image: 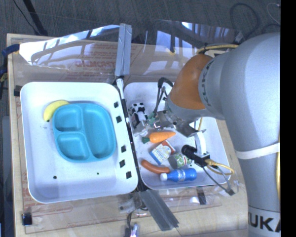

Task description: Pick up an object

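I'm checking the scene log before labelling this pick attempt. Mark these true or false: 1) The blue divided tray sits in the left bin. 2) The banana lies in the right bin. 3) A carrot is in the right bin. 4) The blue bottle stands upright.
1) True: the blue divided tray is in the left bin.
2) False: the banana lies in the left bin, by the tray.
3) True: the carrot is in the right bin.
4) False: the blue bottle lies on its side.

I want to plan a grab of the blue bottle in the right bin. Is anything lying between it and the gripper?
Yes. The gripper sits at the bin's far side, the blue bottle at its near edge. Between them lie the carrot, a small carton and a dark green item, with the hot dog beside the bottle.
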You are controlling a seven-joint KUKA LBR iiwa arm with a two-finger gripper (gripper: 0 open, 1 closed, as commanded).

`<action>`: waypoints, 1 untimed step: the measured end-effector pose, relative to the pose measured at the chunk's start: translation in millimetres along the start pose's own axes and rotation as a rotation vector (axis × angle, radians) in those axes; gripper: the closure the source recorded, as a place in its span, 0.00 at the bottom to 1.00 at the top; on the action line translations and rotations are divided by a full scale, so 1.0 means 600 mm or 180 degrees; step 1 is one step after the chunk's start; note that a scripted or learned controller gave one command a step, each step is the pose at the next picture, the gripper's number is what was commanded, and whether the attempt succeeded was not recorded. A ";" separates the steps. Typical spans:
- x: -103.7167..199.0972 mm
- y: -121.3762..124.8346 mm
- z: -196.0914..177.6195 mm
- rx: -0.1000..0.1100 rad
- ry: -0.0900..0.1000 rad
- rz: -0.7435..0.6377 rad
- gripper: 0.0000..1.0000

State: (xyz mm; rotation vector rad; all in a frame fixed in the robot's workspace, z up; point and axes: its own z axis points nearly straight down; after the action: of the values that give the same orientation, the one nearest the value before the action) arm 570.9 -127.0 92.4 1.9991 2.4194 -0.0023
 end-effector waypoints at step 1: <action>0.002 0.002 -0.016 0.0000 0.0005 -0.0017 1.00</action>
State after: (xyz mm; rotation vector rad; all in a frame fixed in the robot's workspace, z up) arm 571.9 -125.5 102.2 1.9936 2.4256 -0.0008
